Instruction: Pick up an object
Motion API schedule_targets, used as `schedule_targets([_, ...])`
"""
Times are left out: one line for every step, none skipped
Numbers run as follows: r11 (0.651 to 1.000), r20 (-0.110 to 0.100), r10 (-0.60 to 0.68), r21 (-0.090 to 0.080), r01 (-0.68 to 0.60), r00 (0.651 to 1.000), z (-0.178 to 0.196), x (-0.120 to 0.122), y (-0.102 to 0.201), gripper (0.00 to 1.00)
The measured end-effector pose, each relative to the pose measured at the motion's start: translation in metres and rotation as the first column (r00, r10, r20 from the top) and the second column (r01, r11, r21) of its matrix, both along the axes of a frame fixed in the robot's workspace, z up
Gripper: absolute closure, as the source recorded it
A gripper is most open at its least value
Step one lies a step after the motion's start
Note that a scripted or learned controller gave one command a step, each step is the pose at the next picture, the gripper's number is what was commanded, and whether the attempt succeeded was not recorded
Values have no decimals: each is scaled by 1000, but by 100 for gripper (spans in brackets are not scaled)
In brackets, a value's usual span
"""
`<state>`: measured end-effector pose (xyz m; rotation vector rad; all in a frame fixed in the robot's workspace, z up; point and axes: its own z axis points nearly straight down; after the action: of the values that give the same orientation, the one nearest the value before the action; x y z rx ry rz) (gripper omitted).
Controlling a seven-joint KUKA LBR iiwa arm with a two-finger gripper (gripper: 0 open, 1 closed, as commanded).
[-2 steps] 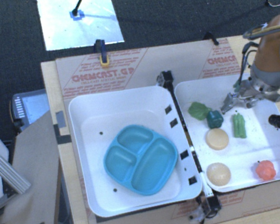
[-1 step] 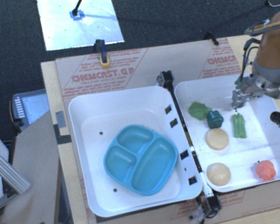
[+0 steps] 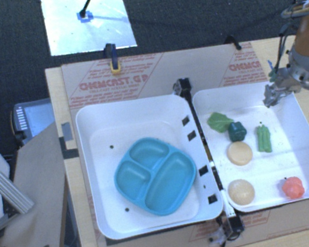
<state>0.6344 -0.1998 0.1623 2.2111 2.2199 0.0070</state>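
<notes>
From the overhead camera you see two white bins side by side; take the right bin (image 3: 308, 140) as your landmark. The gripper (image 3: 272, 97) hangs over its far right corner, at the end of the grey arm (image 3: 308, 57) that comes in from the right. You cannot tell whether it is open or closed, and nothing shows in its grasp.

Inside the right bin, the objects lie apart from the gripper. A green leaf-shaped piece (image 3: 219, 120) sits near the bin's far left side, with a dark teal block (image 3: 237, 131) touching it on the near side. A green pod-like piece (image 3: 263, 138) lies toward the bin's middle, just right of the teal block. A pale round disc (image 3: 240, 153) rests just nearer than the block. A second pale round piece (image 3: 241, 191) sits in the bin's near left corner, and a pink-red lump (image 3: 293, 186) lies by its near wall, toward the right.

Left of the right bin, the other bin (image 3: 92, 125) holds a blue divided plate (image 3: 155, 176).
</notes>
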Motion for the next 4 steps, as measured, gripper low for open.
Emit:
schedule_targets([1000, 1, 2, 0, -2, 1000, 65, 4, 5, 100])
schedule_targets([1000, -5, 1, 1, -1, 1000, 64, 5, 5, 100])
schedule_targets([1000, -6, 4, 4, -4, 1000, 72, -9, 63, 100])
schedule_targets([1000, -7, 6, 5, -6, 1000, 70, -16, 121, 100])
